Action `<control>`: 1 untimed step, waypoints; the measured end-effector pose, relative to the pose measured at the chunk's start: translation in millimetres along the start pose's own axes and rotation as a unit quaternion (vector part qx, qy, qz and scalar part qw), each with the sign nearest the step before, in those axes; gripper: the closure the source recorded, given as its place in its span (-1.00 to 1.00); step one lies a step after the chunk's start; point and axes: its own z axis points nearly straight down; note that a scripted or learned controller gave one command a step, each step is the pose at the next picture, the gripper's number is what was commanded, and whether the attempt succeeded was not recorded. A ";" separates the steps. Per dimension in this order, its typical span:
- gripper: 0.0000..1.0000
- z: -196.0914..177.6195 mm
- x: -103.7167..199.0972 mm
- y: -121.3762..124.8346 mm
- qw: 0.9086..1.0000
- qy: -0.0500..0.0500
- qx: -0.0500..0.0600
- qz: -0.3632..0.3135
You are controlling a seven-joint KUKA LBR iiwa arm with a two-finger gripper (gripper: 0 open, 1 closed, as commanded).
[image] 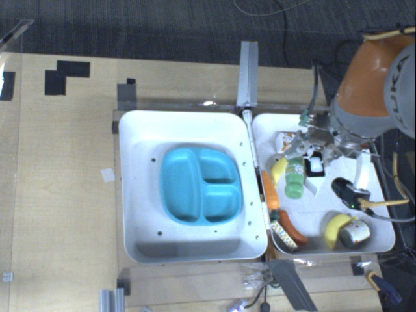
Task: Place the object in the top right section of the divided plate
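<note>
The end effector [311, 162] hangs low over the right bin [383, 239], in its upper part, and from this slanted view I cannot tell if it is apart or together, because the wrist covers it. Just below it and a little to the left lies a green bottle [294, 178], which I judge to be the object of the task, since it is the nearest thing to the end effector. I do not see it held. The green bottle lies on the floor of the bin and touches a small yellow fruit [278, 170] on its left, with a carrot [269, 191] close beside that, along the wall of the bin. The divided plate [177, 190] is blue and sits in the middle of the left bin [140, 239], and its top right section [218, 166] has nothing in it. Several things can go wrong from here. The bottle is round and can roll away or slip out when it is squeezed. The yellow fruit is so close that it can be caught together with the bottle or pushed aside. During the carry over the wall between the bins, a weak hold can drop the bottle. At the plate, a small error can put it in the lower right section [221, 201] instead.
</note>
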 end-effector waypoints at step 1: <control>1.00 22.8 94.9 -61.2 0.999 0.000 0.001 0.047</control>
